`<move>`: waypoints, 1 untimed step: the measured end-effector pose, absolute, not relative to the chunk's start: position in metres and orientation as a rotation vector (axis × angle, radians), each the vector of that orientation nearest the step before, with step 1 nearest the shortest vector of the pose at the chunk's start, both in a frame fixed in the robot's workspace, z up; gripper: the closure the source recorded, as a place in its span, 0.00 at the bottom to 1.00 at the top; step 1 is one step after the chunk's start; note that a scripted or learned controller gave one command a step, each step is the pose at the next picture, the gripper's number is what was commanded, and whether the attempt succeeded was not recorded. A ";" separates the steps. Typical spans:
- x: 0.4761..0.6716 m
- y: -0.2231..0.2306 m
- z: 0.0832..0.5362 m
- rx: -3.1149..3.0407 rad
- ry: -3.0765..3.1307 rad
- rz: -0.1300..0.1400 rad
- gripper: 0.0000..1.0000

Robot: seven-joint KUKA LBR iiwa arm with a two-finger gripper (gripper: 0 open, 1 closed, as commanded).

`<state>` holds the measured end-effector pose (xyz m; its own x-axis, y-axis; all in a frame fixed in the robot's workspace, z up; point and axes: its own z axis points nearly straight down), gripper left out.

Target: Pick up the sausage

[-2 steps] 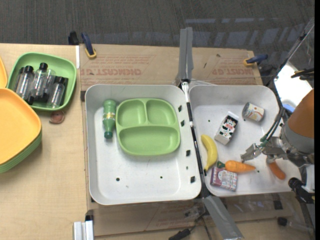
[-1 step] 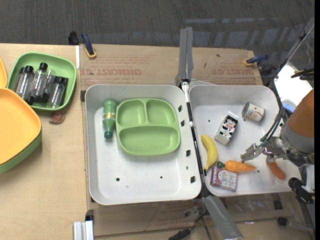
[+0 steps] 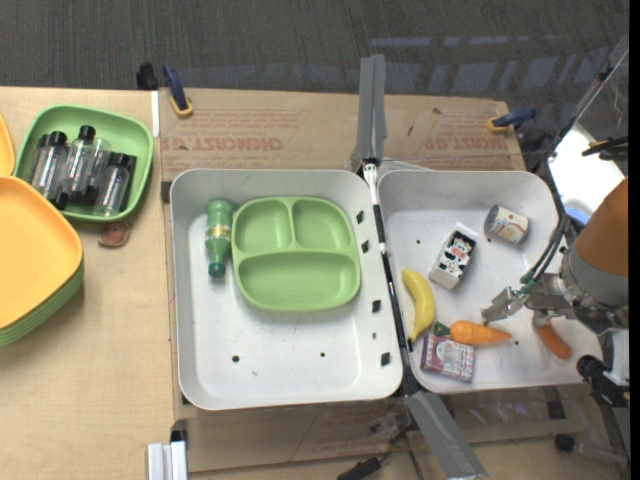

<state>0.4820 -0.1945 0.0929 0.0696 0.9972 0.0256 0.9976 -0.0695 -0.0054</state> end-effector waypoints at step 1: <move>0.482 -0.195 0.093 -2.282 -2.128 -0.023 0.00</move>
